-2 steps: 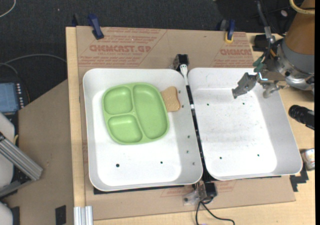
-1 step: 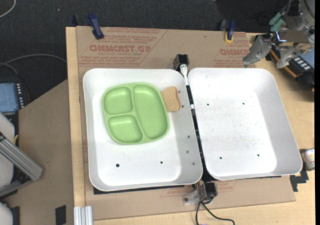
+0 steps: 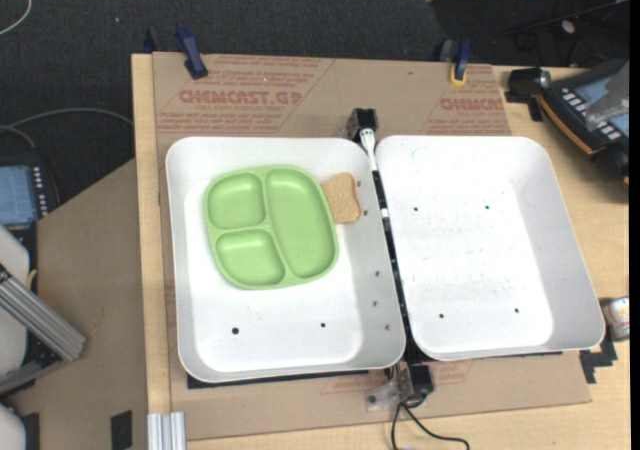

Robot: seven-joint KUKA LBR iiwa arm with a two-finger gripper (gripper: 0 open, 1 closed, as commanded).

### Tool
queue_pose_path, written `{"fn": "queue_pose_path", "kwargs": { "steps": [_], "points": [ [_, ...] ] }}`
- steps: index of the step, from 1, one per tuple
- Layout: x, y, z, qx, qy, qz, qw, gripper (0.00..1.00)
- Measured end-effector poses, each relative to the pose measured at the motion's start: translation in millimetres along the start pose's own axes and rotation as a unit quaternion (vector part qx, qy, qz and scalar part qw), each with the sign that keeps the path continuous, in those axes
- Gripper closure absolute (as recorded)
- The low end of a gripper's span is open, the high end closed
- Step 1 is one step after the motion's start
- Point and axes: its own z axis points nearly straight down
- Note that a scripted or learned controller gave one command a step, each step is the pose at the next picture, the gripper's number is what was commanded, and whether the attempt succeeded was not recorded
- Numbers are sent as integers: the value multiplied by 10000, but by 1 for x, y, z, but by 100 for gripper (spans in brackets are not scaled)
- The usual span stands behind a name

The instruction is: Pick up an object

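Nearest to the camera, thin black cables (image 3: 412, 416) hang at the front edge of the bench, just below the place where the two bins meet. The left shallow white plastic bin (image 3: 270, 338) holds a light green plastic plate with three compartments (image 3: 270, 226), which lies flat in the far half of the bin. A small tan rectangular piece, like a biscuit (image 3: 343, 198), lies at the right rim of the plate, touching it or just beside it, near the wall between the bins. The right shallow white plastic bin (image 3: 480, 268) stands just beside the left one. Both rest on a brown cardboard sheet with red print (image 3: 250, 88). At its far edge are a blue clamp (image 3: 190, 53) and a yellow clamp (image 3: 459, 68). Whether the gripper is wide or narrow, I cannot tell.
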Motion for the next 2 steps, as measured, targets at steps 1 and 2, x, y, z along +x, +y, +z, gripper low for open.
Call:
{"fn": "queue_pose_path", "kwargs": {
  "steps": [1,2],
  "points": [
    [165,0,9,96,31,-118,9999,0],
    [231,0,9,85,24,-68,9999,0]
  ]
}}
